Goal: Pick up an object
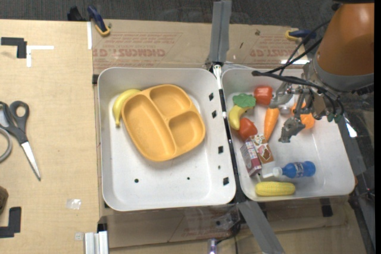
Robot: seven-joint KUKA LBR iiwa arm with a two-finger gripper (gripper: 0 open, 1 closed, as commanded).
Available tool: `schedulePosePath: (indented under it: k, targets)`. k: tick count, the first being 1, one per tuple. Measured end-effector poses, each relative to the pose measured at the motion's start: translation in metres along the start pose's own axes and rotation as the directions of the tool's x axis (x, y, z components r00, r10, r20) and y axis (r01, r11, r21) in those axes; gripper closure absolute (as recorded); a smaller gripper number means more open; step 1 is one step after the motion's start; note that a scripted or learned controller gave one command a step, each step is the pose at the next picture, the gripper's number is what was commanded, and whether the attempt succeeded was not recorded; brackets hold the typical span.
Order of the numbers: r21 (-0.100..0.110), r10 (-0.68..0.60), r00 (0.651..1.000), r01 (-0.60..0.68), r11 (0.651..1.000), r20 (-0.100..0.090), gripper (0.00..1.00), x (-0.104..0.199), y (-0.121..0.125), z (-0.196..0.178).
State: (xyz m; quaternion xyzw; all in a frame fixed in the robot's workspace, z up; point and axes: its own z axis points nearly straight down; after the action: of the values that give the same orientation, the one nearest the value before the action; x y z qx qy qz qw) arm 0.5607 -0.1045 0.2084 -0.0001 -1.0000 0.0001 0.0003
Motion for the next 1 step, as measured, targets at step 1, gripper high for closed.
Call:
schedulePosePath:
  k: [1]
  targets:
    - [0.004,-0.055,0.998,0.055,0.998,0.018,0.0,-0.0453,-0.002,0.0947]
